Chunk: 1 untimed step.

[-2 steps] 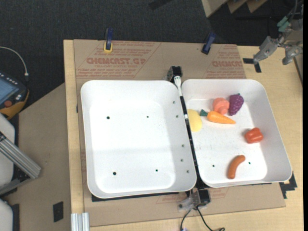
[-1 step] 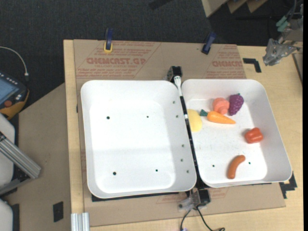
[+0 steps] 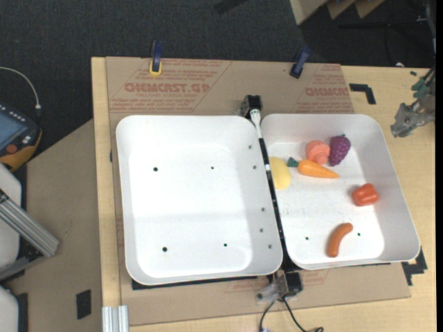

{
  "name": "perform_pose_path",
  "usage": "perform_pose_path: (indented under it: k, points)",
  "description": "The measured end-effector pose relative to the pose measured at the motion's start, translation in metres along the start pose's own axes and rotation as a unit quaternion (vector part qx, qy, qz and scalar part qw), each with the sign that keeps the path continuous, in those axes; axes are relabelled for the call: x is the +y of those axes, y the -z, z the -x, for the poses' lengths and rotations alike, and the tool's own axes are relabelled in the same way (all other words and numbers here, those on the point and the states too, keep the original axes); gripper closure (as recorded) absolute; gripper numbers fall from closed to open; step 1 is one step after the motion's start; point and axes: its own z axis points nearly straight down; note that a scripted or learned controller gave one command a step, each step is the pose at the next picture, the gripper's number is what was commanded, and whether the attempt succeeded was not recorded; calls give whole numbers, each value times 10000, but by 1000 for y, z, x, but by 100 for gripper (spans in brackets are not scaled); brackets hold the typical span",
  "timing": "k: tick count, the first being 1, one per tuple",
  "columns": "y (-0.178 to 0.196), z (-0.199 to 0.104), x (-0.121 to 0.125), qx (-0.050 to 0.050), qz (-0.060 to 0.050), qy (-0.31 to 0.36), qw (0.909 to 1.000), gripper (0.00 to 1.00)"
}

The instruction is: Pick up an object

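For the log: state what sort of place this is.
Likely a robot test bench in a lab: two white bins clamped on a board, toy food such as a carrot, and a gripper at the edge.

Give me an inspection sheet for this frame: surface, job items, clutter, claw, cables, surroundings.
Surface: brown cardboard sheet under two shallow white plastic bins.
Job's things: right bin holds yellow lemon-like toy, orange carrot, pink piece, purple grapes, red pepper, brown sausage.
Clutter: nothing seen.
Claw: grey metal claw at right edge, outside the bins.
Cables: grey cable at front edge.
Surroundings: dark carpet.
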Motion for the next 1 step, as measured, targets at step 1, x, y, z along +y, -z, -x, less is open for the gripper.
perform_pose_path:
  k: [1]
  points:
    - [41, -2, -108, 6, 28, 8, 10000, 100]
